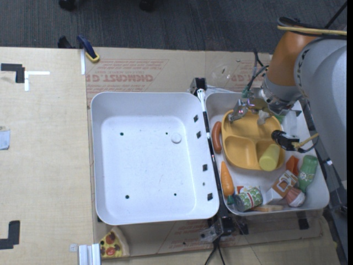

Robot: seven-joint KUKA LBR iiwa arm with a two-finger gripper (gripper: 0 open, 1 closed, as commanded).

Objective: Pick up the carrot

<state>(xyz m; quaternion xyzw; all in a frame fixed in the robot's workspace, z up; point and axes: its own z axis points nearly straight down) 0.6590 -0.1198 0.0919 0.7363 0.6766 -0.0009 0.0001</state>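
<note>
A: Where is the carrot?

B: In the right bin, lying along its left wall, lower right of the frame. It is orange, long and thin, just below a red sausage-shaped piece on the same wall.

A: And the arm?

B: The arm comes in from the upper right of the frame. Its gripper hangs over the upper rim of the yellow divided plate, well apart from the carrot.

A: Are the fingers open or closed?

B: I cannot tell; the metal parts at the tip are too small and cluttered to read. Nothing shows between them.

A: What else lies in that bin?

B: A yellow cylinder at the plate's right edge, a green bottle near the right wall, a green can by the lower wall, and a small carton between them.

A: And the left bin?

B: A small white disc lies in its upper right part. On the worktop below it, at the lower edge of the frame, sits a toy pizza slice.
</note>
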